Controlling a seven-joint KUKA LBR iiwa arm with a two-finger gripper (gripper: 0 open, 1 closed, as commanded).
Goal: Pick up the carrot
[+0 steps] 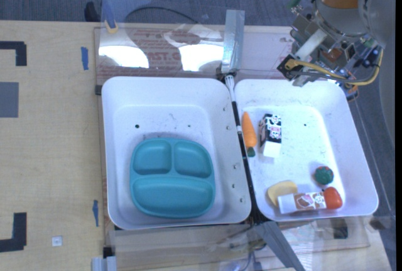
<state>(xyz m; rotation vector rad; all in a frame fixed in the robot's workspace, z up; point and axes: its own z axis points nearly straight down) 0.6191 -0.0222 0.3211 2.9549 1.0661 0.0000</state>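
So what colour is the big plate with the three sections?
Teal blue. The divided plate sits in the left bin, seen clearly in the camera view.

Both white bins (164, 95) look like smooth moulded plastic, a bit glossy where the light hits the rims. The teal divided tray (171, 176) is matt plastic, no shine at all. The carrot (249, 131) has that slick toy-plastic look (orange body, green tip). The worktop (47, 138) reads as pale raw wood or plywood, matt, with blue tape bits on it. Behind the bins there's a clear sheet (163, 46), very reflective. The tool (311, 65) is bare metal with yellow cables.
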